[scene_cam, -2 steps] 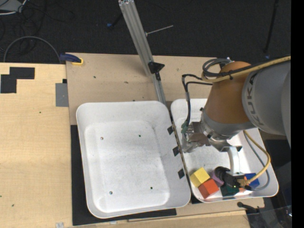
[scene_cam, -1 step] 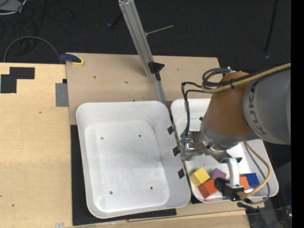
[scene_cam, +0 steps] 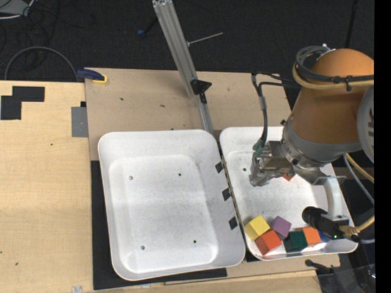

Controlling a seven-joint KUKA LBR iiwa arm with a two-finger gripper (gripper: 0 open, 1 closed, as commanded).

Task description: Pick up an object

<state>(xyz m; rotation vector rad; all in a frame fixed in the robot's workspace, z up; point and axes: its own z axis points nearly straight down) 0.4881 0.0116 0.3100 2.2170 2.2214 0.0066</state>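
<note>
pincer [scene_cam: 261,174] | over right bin [scene_cam: 239,140] (low) | spread or pinching: cannot tell

No lettering, label, brand, number or sign can be read anywhere on the bench, the two shallow white plastic bins [scene_cam: 122,145], the small coloured cubes [scene_cam: 281,234] or the grey and orange robot arm [scene_cam: 333,102].
</note>
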